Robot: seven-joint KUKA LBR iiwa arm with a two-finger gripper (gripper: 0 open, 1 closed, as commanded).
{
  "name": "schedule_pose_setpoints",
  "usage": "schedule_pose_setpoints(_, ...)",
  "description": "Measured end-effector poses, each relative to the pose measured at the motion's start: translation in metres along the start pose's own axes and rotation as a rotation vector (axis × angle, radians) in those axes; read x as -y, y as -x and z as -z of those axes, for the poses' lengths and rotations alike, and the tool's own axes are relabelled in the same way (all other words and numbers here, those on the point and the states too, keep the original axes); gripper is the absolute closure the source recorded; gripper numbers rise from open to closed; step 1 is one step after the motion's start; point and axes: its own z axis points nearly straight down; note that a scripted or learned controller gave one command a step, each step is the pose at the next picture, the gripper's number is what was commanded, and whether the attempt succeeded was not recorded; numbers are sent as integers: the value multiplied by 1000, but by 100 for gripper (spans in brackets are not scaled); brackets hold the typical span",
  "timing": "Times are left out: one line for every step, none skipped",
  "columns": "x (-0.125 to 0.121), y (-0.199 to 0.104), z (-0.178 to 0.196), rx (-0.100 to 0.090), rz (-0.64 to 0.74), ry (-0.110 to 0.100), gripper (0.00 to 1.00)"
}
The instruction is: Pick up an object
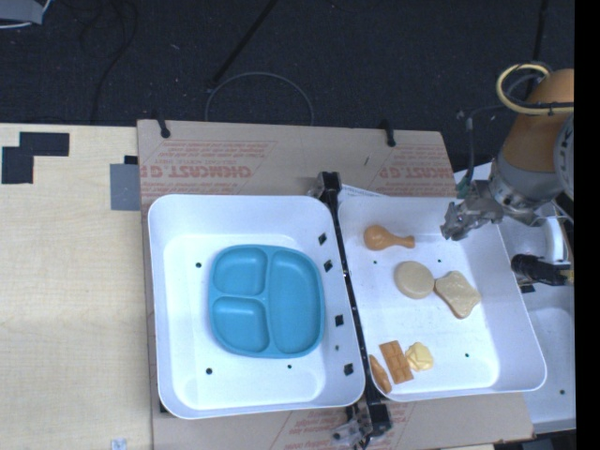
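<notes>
This was a robotics lab. Two white bins [178,251] sat on a cardboard sheet [281,162] upon a pale wooden tabletop [66,289], black cables [253,26] trailed over dark carpet [375,45] beyond its far edge, and black tape marks [33,153] dotted its left side.

Grey and orange robot arm [539,148] cut off at right edge, small dark claw [459,221] too blurred to read, finger spacing unclear

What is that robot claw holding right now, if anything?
Nothing that I can see. The gripper hangs over the right bin's far right edge, apart from the drumstick-shaped piece and the other food pieces.
</notes>
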Motion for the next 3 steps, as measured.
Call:
schedule_pose_setpoints(2,-4,44,-1,1,-1,100)
schedule_pose_setpoints(1,-10,89,-1,-1,0,100)
schedule_pose_setpoints(16,-55,78,-2,-2,-7,100)
